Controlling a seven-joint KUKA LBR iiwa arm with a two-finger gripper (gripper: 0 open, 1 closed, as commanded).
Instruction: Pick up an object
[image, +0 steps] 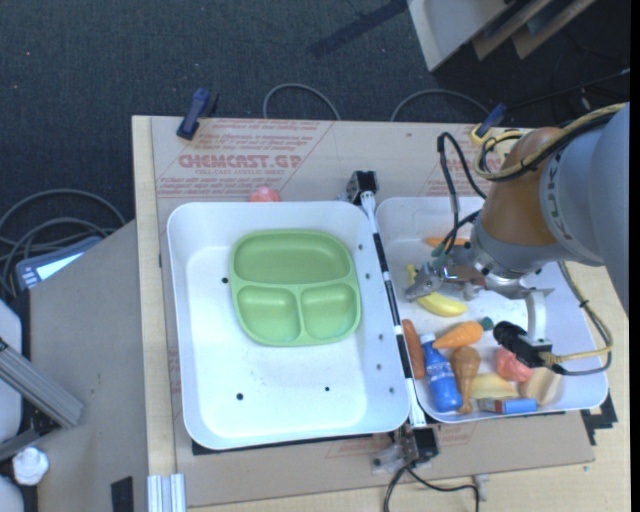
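My gripper (438, 278) is low in the right bin (400, 215), near its left side. It hangs just above a yellow banana (441, 304), which lies right below its metal tip. Whether it touches the banana I cannot tell. An orange carrot (459, 335) lies just in front of the banana. A small orange piece (439, 240) lies behind the gripper, partly hidden by the wrist.
The front of the right bin holds a blue bottle (440, 376), a red-orange stick (411, 346), a brown cone (467, 366), a pink piece (511, 366), a beige piece (541, 385) and a blue pen (511, 406). A green divided plate (296, 286) lies in the left bin (200, 330).
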